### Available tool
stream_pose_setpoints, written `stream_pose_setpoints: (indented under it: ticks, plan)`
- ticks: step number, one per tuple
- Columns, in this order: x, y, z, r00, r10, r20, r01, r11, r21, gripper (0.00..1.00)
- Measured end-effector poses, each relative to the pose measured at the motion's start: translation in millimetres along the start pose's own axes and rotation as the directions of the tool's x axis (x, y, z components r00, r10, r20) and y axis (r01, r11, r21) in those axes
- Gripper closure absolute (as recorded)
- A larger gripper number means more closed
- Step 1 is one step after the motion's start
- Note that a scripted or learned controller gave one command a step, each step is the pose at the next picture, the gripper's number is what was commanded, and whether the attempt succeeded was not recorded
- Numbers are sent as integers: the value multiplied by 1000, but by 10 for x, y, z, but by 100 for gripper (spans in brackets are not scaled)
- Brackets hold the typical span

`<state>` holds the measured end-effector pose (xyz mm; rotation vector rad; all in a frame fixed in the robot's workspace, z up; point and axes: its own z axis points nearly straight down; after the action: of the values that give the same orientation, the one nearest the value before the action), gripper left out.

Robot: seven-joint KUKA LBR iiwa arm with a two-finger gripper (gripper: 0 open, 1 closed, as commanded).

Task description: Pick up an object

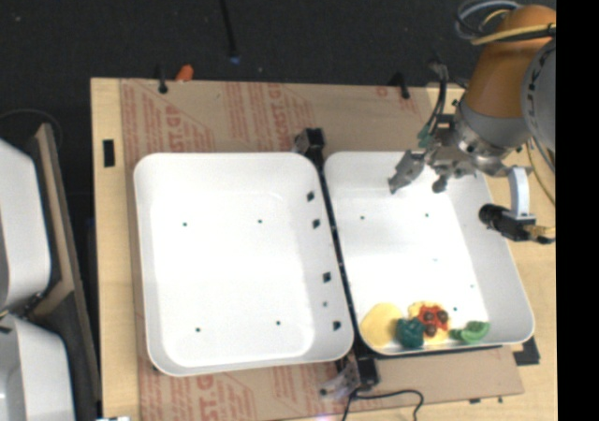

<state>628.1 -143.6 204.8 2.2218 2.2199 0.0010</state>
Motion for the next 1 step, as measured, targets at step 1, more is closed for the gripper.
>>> stream_pose_setpoints:
  ticks: [1]
  plan:
    - [-535,-801,1087,1000,6,-1,-6,1000,11,0]
